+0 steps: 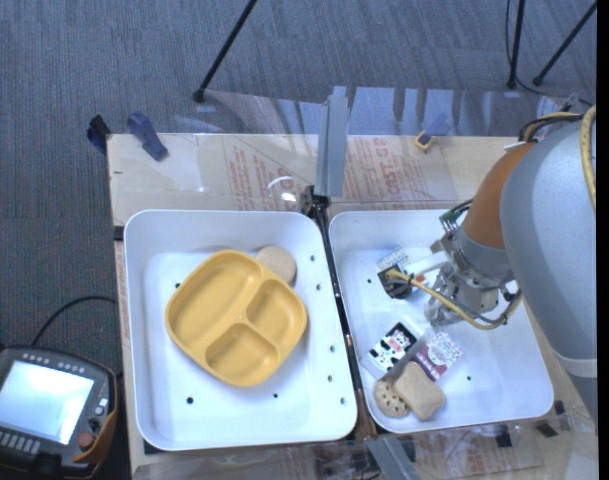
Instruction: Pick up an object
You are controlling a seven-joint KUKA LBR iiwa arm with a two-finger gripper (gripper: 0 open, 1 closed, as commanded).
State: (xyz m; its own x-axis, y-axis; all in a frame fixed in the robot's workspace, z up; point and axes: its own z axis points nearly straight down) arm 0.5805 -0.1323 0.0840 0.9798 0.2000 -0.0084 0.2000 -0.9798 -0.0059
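**Arm low over the right bin**

The big grey arm [554, 238] reaches in over the right bin [509, 393]. The left bin [144, 268] sits beside it and holds a yellow plate [236, 316] with three parts. The gripper [452, 313] hangs low in the middle of the right bin. I cannot tell if it is open or shut, or if it has anything. A round tan disc [277, 262] peeks out from behind the plate. Near the front of the right bin lie a tan bun [422, 391], a pink packet [441, 355], a black and white card [394, 346] and a small cookie [388, 399]. The cookie touches the bun. The packet is just below the gripper.
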